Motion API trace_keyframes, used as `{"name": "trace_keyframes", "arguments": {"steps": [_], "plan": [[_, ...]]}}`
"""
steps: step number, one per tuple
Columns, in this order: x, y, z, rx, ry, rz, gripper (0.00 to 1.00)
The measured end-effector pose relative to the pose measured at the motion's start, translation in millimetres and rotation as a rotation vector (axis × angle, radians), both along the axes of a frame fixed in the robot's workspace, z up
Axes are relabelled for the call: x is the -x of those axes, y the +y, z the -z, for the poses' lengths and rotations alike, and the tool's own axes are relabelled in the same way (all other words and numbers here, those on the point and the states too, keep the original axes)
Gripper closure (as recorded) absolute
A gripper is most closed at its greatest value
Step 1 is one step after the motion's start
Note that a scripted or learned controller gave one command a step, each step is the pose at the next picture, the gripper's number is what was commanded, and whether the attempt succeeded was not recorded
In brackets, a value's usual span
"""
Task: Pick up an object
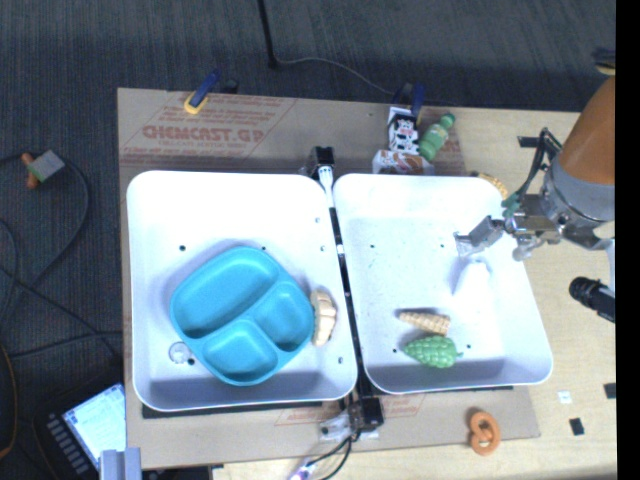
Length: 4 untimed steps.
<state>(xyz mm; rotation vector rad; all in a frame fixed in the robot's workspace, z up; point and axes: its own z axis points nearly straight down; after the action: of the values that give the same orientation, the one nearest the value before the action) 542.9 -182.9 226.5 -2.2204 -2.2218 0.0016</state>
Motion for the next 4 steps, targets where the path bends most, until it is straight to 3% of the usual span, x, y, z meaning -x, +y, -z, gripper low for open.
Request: {"name": "trace_keyframes", "arguments": {"steps": [1,2,3,4], "plan": [[22.9,14.7,91.9,-0.001,0.002,0.000,0.00],[59.9,40.8,132.4,-0.001,0.001,0.001,0.00],[59.8,40.4,122.8,-0.001,0.002,0.002,1.00],[46.8,-23.0,24.0,0.002,-0.002,0.002,1.00]]}}
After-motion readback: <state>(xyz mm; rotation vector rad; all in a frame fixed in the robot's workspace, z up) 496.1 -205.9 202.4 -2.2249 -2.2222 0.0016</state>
